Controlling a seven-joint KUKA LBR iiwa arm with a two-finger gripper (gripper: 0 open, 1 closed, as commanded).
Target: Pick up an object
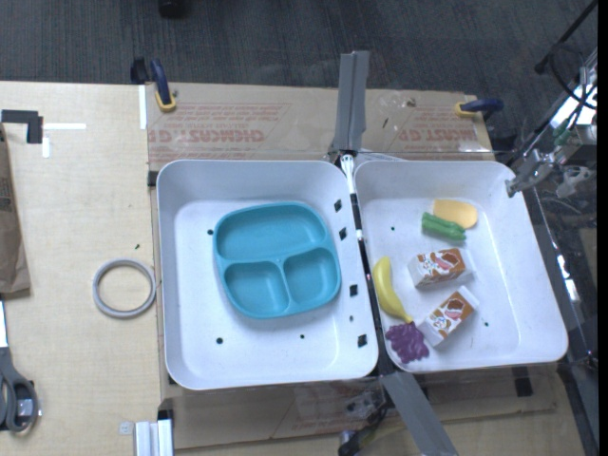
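Currently the right bin [532,283] holds six items: yellow piece [457,212] touching green piece [442,226] near its far edge, two cartons [440,268] [449,316] mid-bin, banana [387,289] along the left wall, grapes [408,342] at the near-left corner. Left bin [185,321] holds a blue tray [276,259]. Hand state: cannot tell.

The scissors [14,399] and brown paper bag [11,218] are cut off by the left edge.
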